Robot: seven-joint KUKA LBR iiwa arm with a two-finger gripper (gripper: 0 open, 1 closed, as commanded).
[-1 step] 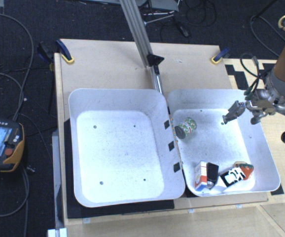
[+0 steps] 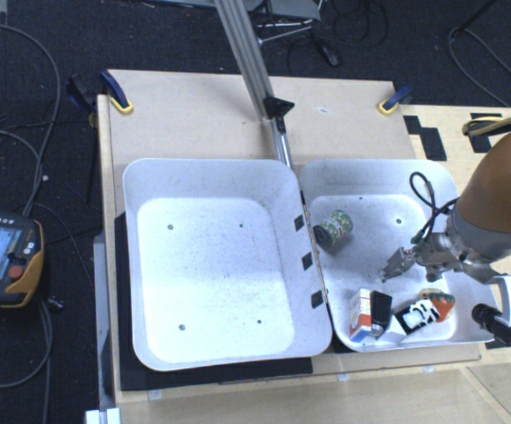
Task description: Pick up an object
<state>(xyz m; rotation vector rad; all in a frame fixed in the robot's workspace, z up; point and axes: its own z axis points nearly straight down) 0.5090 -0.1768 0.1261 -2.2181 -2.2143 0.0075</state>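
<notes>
In the camera view, the arm (image 2: pixel 494 206) comes in from three o'clock and bends down over the right bin (image 2: pixel 362 179), its gripper (image 2: pixel 399 266) hanging low above the bin floor near the middle, tips aimed toward nine o'clock. The fingers look close together with nothing between them, though they are small and dark here, so I would call them narrow and empty rather than swear to the gap. Candidates for the pick all lie in this bin: a small green can (image 2: pixel 334 227) on its side at about ten o'clock from the gripper, near the bin's left wall; a red-and-white carton (image 2: pixel 360 314) with a black block (image 2: pixel 380 308) touching its right side, at about seven o'clock from the gripper against the near rim; and a black-and-white object (image 2: pixel 419 315) with an orange piece (image 2: pixel 439 304) just beside it at five o'clock. The left bin (image 2: pixel 216 263) holds nothing to go for. To do the step well, I judge the can the cleanest target, since it lies apart from the rest; the jaws should open before descending and straddle its round body across the axis, or it may roll away. The clustered items near the rim risk a double grab or a finger jamming on the wall.
</notes>
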